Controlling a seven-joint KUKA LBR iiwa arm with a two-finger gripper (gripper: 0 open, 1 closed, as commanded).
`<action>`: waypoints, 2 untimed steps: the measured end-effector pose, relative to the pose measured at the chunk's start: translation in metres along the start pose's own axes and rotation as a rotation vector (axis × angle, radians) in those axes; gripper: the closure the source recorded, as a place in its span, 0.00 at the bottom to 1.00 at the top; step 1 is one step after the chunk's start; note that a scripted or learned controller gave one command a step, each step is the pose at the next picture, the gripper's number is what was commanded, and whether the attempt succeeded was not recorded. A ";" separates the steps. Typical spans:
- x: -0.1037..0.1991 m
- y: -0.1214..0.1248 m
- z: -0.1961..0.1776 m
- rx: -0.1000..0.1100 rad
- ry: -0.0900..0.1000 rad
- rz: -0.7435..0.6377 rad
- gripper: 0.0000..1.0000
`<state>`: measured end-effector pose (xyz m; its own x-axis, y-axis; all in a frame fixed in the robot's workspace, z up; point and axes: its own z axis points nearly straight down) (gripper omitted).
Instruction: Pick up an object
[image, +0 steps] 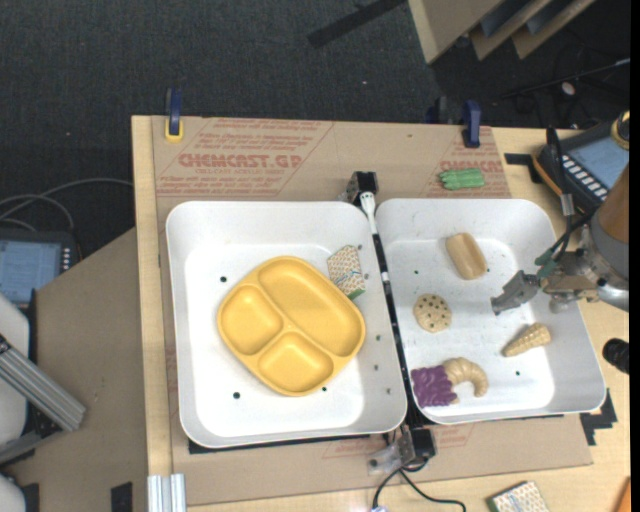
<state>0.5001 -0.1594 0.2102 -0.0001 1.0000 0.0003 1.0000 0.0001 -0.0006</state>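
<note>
The right bin (480, 215) holds a tan bread roll (465, 255), a round speckled cookie (432, 312), a waffle cone (527, 340), a croissant (467, 375) and a bunch of purple grapes (433, 386). My gripper (528, 296) reaches in from the right and hangs over the right half of this bin. It is just above the cone and right of the cookie. It is open, with nothing between its fingers.
The left bin (200, 300) bears a yellow divided plate (290, 325) and a small patterned object (346, 267) by the plate's upper right corner. A green item (461, 180) lies on the board behind the right bin. A black rail (378, 270) separates the bins.
</note>
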 end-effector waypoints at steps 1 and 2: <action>-0.016 0.163 0.120 -0.027 -0.007 -0.007 0.00; -0.015 0.154 0.114 -0.006 -0.003 -0.002 1.00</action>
<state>0.6539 -0.1748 0.0957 -0.0023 1.0000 -0.0028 1.0000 0.0023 0.0049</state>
